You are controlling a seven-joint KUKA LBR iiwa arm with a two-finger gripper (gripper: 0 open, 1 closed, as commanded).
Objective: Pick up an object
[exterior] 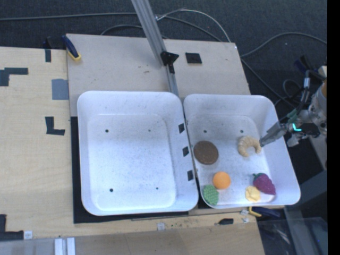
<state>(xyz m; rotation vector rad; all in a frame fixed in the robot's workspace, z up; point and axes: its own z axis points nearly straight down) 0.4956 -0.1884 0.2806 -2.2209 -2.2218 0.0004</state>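
Note:
The right bin (265, 106) holds several small objects. A beige croissant-shaped piece (247, 145) lies near its right wall, and a brown round disc (205, 152) sits toward the middle. Along the front are an orange ball (221, 180), a green lump (211, 195), a yellow piece (253, 194) and a purple grape bunch (264, 184). My gripper (268, 136) reaches in over the bin's right rim, with its tip just right of the croissant piece and close to it. Nothing is visibly held.
The left bin (85, 142) stands beside the right one, and a slanted metal rail (154, 31) runs down to the seam between them. Cables (265, 41) trail over the dark floor at the back right. Pale bench boards surround the bins.

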